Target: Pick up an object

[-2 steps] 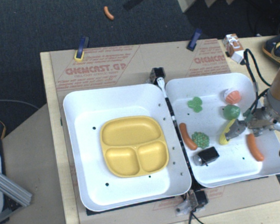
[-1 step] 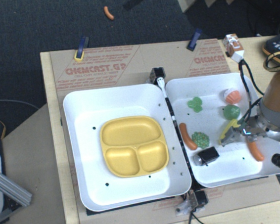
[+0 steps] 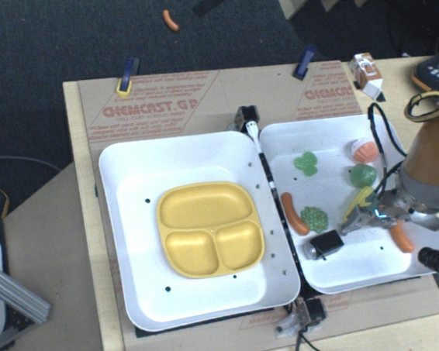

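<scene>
Small bumpy green plastic piece (image 3: 314,218) lying in right white bin (image 3: 347,274), just beside orange sausage-shaped toy (image 3: 293,214). Gripper (image 3: 326,244) low, just below that green piece; finger opening impossible to tell. Better to centre above before closing.

Yellow divided tray (image 3: 209,228) in left bin (image 3: 123,220)

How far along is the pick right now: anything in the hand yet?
Done: the arm has reached into the right bin and the hand is low over its floor. In hand: nothing that I can confirm; no object shows between the fingers. The hot dog and broccoli lie just beside it. Left: the grasp itself and the lift.
</scene>
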